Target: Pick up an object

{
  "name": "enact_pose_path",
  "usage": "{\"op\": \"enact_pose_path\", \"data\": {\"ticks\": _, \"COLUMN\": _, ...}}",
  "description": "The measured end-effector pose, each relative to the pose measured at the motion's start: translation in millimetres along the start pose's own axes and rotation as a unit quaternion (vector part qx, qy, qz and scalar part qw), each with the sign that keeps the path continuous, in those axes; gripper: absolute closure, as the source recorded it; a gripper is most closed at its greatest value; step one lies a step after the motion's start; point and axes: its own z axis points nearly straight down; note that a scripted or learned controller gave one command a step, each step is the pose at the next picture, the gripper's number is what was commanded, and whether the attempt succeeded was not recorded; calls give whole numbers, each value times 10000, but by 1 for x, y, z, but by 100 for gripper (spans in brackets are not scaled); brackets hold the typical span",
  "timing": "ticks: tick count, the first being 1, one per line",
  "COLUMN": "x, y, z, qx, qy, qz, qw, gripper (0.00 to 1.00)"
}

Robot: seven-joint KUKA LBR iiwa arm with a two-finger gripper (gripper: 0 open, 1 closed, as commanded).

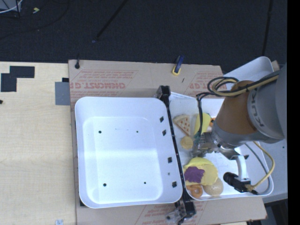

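1. Currently, in the camera view, the grey arm with its orange band (236, 114) is reaching in from the right and hanging low over the right bin (262, 193). The gripper (202, 143) is sitting among the toy foods, and whether it is open, closed, or holding anything cannot be told from here.

2. Candidate objects are all lying in that right bin: a waffle-like wedge (183, 123) near the divider, a yellow piece (204, 121) just beside it and partly behind the wrist, a yellow lump (206, 167) with a purple piece (194, 174) resting on it, and a small ring-shaped pastry (195, 190) near the front rim with a pale round piece (215, 188) beside it.

3. To do this step well, I judge the arm should be settling on one item that is lying apart from its neighbours, descending straight, and closing fully before lifting. The pile near the front looks crowded, so a grasp there is risking a slip or a double pick.

4. Around the work, the left bin (82, 125) is resting on a cardboard sheet (117, 81) printed with red lettering, which is lying on a pale wooden bench (33, 139). A black clamp (164, 92) is sitting where the bins meet, a small blue-and-yellow clip (177, 65) is lying at the cardboard's far edge, and dark flooring with cables is stretching behind.
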Motion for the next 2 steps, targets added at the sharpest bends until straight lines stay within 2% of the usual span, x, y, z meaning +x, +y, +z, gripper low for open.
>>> {"op": "enact_pose_path", "data": {"ticks": 1, "x": 124, "y": 54, "z": -96, "qx": -67, "qy": 16, "qz": -100, "qw": 9999, "gripper": 100}}
{"op": "enact_pose_path", "data": {"ticks": 2, "x": 123, "y": 87, "z": -90, "qx": -17, "qy": -5, "qz": -55, "qw": 10000, "gripper": 100}}
